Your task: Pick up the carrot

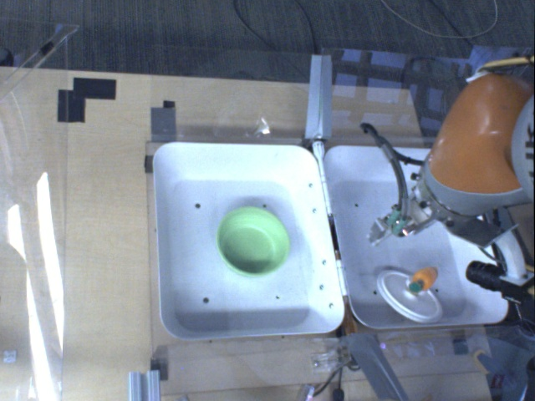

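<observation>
A small orange carrot [425, 277] with a green tip lies in the right bin [359, 249], near its front, resting on the rim of a flat white plate [403, 299]. My gripper [391, 224] hangs over the middle of the right bin, up and to the left of the carrot and apart from it. The grey arm with its orange band [481, 140] comes in from the right and hides the bin's far right part.
A green bowl [253, 241] sits in the middle of the left bin [184, 224]. A metal divider [328, 215] runs between the two bins. A black cable [386, 153] loops from the arm over the right bin's back.
</observation>
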You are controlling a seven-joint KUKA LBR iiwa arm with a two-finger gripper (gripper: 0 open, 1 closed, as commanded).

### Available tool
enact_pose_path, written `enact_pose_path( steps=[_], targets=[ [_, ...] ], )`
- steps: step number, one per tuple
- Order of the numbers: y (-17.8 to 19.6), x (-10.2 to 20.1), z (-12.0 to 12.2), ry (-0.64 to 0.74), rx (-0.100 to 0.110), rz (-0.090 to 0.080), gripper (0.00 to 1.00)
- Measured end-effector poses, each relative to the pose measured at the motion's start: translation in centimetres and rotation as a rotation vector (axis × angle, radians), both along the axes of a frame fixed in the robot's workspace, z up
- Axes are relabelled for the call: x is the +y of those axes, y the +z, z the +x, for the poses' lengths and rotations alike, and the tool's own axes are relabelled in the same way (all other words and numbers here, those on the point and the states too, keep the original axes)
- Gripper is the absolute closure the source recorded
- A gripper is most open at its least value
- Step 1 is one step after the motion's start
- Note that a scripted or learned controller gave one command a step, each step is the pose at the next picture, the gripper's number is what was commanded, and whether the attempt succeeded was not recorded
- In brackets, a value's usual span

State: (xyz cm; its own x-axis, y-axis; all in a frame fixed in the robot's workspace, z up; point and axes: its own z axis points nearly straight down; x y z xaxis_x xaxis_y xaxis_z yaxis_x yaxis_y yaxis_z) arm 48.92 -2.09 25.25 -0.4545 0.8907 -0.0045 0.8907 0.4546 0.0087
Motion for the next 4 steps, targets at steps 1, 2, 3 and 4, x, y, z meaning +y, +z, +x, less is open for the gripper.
enact_pose_path(
  steps=[1,2,3,4],
  targets=[
    [0.0,0.0,0.0,0.000,0.000,0.000,0.00],
    [-5.4,-8.5,-0.1,-0.126,0.004,0.000,0.00],
    [-15.4,-15.8,0.5,0.023,-0.013,-0.007,0.00],
    [-14.1,-15.6,0.8,0.027,-0.018,-0.004,1.00]
  ],
)
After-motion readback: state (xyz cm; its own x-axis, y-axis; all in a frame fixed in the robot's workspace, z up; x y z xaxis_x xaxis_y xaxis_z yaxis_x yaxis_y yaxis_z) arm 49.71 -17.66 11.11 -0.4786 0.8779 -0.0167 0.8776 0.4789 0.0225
